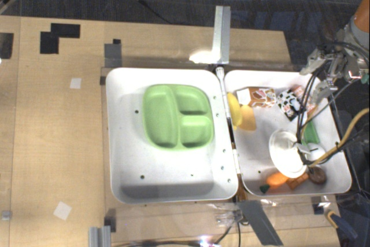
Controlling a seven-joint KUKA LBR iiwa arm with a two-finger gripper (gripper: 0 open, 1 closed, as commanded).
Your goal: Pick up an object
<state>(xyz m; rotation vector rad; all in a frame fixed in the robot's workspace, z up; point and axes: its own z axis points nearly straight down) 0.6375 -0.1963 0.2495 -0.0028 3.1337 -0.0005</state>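
Near rim, right bin: an orange carrot-shaped toy (277, 180) lies beside a brown rounded piece (317, 175) at the front wall of the shallow white right-hand bin (341, 179).
White bowl: a round white bowl (285, 151) sits just behind the carrot, in the bin's front half.
Green piece: a small green object (311, 133) shows just right of the bowl, partly behind my cables.
Left bin: the shallow white left-hand bin (124, 182) holds a light green divided plastic tray (177, 115), lying flat near its middle.
Yellow toy: a yellow rounded toy (243, 114) rests against the wall between the bins.
Far objects: a brown-and-white patterned packet (261, 96) and a black-and-white spotted item (288, 103) lie near the back wall.
My hand: my gripper (326, 69) hangs over the far right corner of the right bin, above these things; I cannot tell how its jaws stand, and I see nothing held.
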